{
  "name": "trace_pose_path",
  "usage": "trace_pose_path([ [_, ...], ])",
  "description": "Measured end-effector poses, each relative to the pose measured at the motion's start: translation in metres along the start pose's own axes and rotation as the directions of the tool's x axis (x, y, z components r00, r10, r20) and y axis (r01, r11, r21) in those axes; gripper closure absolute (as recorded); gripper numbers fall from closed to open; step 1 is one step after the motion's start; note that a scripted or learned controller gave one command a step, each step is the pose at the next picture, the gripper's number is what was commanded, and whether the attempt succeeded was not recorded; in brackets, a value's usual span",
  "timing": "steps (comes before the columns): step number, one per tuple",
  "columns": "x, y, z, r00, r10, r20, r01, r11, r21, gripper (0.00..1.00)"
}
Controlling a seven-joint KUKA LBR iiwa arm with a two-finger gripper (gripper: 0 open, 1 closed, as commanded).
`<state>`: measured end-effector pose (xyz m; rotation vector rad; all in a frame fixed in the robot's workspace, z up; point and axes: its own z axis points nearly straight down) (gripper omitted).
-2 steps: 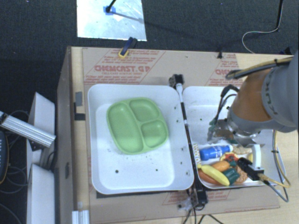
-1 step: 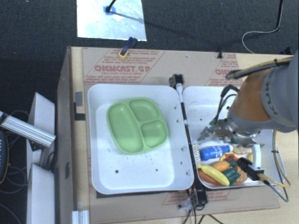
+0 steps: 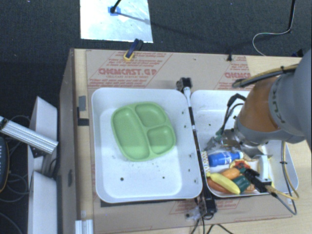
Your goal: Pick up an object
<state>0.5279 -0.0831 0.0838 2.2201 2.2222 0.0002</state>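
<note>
Toys lie crowded into the near part of the right bin [image 3: 209, 101], and the gripper [image 3: 218, 144] hangs low over the far-left edge of that heap, under the grey and orange wrist. The wrist hides most of the gripper from above, so whether it is open or closed I cannot tell.

The closest thing to it is a blue-and-white bottle [image 3: 223, 158], just on the near side of the gripper and possibly touching it; the view is too cramped to settle that. The bottle lies on its side, with its long axis running nearly left to right across the bin and its right end tipped a little toward the far wall. Which end carries the cap is not clear.

Nearer the camera again lies a yellow banana [image 3: 225, 183], its long axis slanting from far-left to near-right, close to the bin's front wall. An orange piece [image 3: 233, 172] sits between the bottle and the banana, and a green piece [image 3: 242, 183] lies just to the banana's right.

My judgement is that the bottle is the likely target: a short move toward the near wall would centre the gripper on it, and the closing line should cross the bottle's left-to-right axis.

The left bin [image 3: 105, 145] on the tabletop [image 3: 146, 69] holds a green divided plate [image 3: 144, 130], well apart from the arm.
</note>
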Motion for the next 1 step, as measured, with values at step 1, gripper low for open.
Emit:
trace_pose_path([
  [1, 0.0, 0.001, -0.0106, 1.0, -0.001, 0.0, 0.001, 1.0, -0.003, 1.0],
])
